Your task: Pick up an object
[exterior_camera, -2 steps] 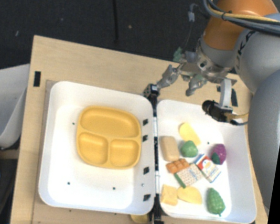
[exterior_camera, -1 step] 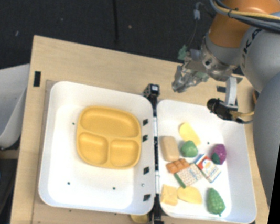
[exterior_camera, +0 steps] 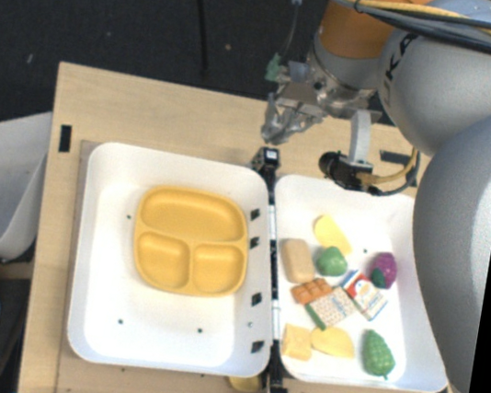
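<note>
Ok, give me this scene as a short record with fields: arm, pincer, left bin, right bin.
arm: grey with an orange band, reaching in from the right
pincer: above the bench's far edge, beyond both bins, nothing visibly between its fingers
left bin: holds a yellow divided tray
right bin: holds a cluster of small toy foods, including a purple piece

The yellow tray (exterior_camera: 190, 252) sits in a white bin (exterior_camera: 84, 323). The other white bin (exterior_camera: 414, 359) holds a purple piece (exterior_camera: 384, 269), two green pieces (exterior_camera: 331, 261) (exterior_camera: 378, 353), a tan block (exterior_camera: 297, 258) and pale yellow pieces (exterior_camera: 332, 232). The bench (exterior_camera: 148, 109) is light wood.
</note>
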